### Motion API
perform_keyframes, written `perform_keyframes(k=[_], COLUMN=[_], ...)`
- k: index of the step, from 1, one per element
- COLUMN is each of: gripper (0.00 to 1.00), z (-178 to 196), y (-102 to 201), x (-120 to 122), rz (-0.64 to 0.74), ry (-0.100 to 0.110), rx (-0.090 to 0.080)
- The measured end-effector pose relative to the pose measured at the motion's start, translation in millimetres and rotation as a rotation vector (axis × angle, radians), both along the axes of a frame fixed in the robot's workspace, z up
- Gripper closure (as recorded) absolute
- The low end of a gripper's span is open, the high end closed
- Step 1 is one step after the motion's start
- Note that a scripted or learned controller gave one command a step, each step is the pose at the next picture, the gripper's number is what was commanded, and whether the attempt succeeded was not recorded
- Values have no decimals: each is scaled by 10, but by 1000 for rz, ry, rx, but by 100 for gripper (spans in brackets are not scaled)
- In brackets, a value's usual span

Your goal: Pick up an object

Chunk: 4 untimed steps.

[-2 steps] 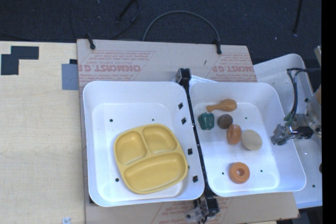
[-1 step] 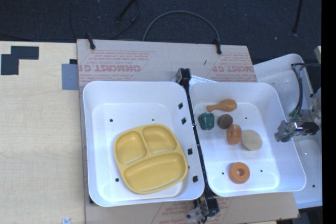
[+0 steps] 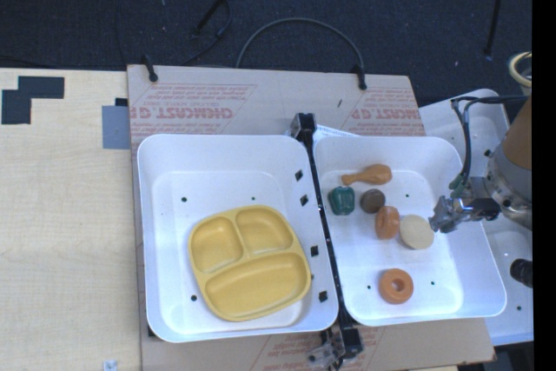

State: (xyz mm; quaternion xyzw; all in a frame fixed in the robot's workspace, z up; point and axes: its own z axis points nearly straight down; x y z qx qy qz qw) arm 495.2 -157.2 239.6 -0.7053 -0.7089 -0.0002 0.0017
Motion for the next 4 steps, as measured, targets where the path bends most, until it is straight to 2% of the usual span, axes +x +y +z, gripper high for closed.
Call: perform_keyframes(k=[2,3,4], gripper=[100,100,100], z=[-238,-239,-318], y=[1035,1560,2090], x=[9,120,70], rz=[-1,0,-2], ry=[3,2,4], rx=[0,-1,-1])
